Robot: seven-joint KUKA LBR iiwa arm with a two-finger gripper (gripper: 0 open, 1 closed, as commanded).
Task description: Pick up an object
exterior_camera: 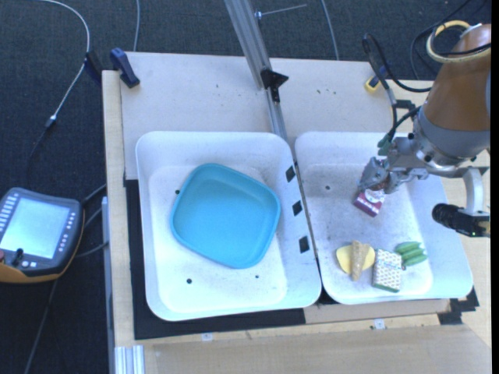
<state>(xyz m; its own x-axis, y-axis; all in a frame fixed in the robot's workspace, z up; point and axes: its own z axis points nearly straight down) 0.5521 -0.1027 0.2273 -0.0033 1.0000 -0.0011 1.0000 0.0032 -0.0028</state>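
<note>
Packet (369, 202) | directly under jaws (375, 184), touching | grip state: cannot tell

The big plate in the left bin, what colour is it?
Light blue plate, camera view.

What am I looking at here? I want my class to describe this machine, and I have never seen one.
It is a robot arm, photographed by one camera above a bench, looking down at a slant. The arm comes in from the picture's right; its gripper is over a small purple-and-white packet in the right bin. Whether it grips the packet is unclear. Near that bin's front lie a yellow piece, a chequered block and a green toy. The left bin holds a blue plate.
</note>
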